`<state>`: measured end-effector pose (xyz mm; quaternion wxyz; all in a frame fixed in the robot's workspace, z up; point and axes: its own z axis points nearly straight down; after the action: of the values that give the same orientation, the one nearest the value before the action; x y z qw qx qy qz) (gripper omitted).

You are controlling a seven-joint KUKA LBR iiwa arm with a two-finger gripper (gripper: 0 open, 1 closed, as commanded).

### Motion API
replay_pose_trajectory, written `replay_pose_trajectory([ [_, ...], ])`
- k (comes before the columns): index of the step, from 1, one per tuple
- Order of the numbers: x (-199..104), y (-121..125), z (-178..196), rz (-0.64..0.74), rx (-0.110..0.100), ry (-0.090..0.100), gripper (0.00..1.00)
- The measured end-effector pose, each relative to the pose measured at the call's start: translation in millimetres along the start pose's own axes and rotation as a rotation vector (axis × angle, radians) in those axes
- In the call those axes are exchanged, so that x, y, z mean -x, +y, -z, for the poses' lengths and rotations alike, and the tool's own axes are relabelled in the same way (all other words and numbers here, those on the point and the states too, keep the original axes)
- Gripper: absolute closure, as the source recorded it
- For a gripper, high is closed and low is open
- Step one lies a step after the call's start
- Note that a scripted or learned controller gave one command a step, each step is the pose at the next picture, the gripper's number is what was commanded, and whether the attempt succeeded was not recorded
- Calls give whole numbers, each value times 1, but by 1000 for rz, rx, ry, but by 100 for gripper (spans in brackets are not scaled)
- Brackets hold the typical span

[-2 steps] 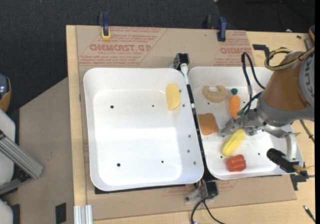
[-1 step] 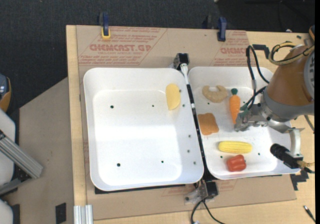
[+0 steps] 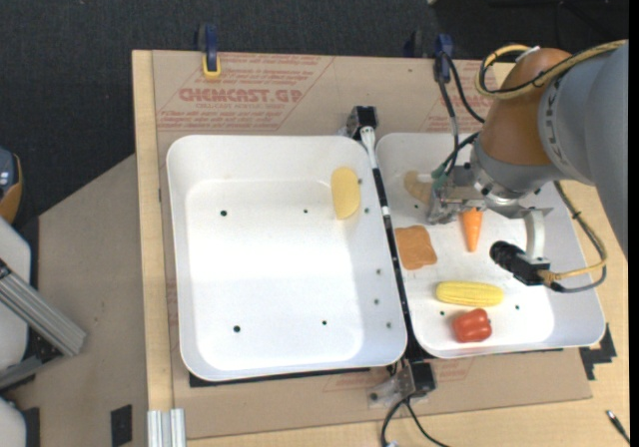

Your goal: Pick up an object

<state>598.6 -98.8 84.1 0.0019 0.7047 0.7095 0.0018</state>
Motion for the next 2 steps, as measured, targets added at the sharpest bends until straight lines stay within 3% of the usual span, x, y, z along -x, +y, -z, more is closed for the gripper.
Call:
replay_pose_trajectory([
  [1,-65,27,257,0,17,0,100],
  [2,-120,22,210,-1,-10,2,100],
])
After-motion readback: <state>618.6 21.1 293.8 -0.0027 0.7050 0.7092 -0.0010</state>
